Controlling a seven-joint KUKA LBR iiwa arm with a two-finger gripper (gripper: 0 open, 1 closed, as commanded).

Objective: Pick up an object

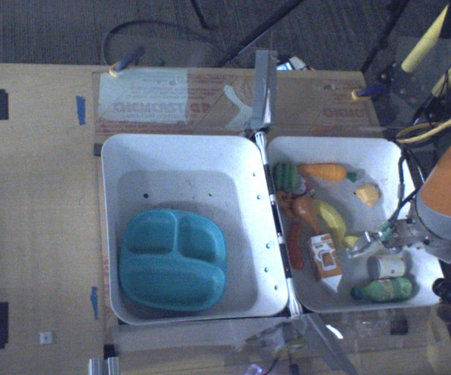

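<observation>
Bins: two white bins sit side by side on the bench, the left bin [116, 170] and the right bin [381, 151]
Left bin: a blue-green tray [173, 259] with three sections lies flat in it, toward the front
Right bin: many small toy foods lie here, close together
Carrot: an orange carrot [324, 171] lies near the back wall
Green thing: a dark green thing [287, 177] sits by the left wall; it is too blurry to name
Banana: a yellow banana [332, 219] lies in the middle, next to a red and orange thing [305, 210]
Box: a small orange box [325, 256] lies just in front of the banana
Yellow bit: a small yellow piece [367, 194] sits near the back right
Can: a small grey can [387, 267] lies on its side near the front
Green bottle: a green bottle shape [381, 290] lies by the front wall, just below the can
Arm: it comes in from the right, and the picture edge cuts most of it off
Gripper: the gripper [366, 241] is low in the right bin, just above the can and right of the banana
Claw: the tips are small and blurry, so I cannot tell if they are apart or together
</observation>
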